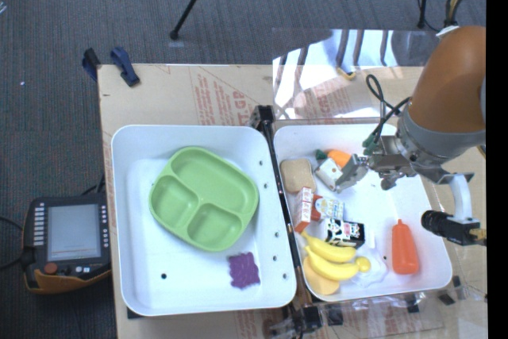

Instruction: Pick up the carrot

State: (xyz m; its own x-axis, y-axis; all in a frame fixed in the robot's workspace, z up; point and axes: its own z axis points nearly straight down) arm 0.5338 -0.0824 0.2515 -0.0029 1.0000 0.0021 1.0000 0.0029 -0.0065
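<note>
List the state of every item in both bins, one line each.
Carrot: lying in right bin, not gripped.
Gripper: just beside the carrot.
Green divided plate: upright, left bin.
Purple piece: flat, left bin.
Bananas: lying, right bin.
Orange bottle: on its side.
Milk carton: toppled.

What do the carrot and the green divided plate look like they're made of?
Carrot: likely moulded plastic toy food, smooth uniform orange with a green top; partly hidden, so uncertain. Green divided plate: looks like hard plastic, even matte-to-satin colour, rounded moulded compartments.
</note>
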